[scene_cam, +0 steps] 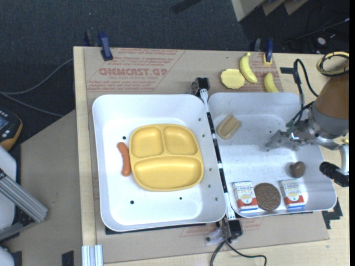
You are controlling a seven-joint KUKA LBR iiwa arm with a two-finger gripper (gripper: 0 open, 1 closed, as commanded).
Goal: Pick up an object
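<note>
My gripper (282,139) hangs low over the middle of the right bin (252,107), with the grey arm and its orange band coming in from the right. Nothing shows in its grasp. A tan block (228,126) lies to its left near the bin's divider. A small brown lump (298,169) sits just below it. Along the bin's front edge stand two small cartons (244,195) (292,193) with a round brown cookie (267,196) between them.
The left bin (111,115) holds a yellow divided plate (165,156) and an orange sausage (125,158) beside it. Behind the right bin, two bananas (248,68) (270,82) and a yellow fruit piece (233,78) lie on the bench.
</note>
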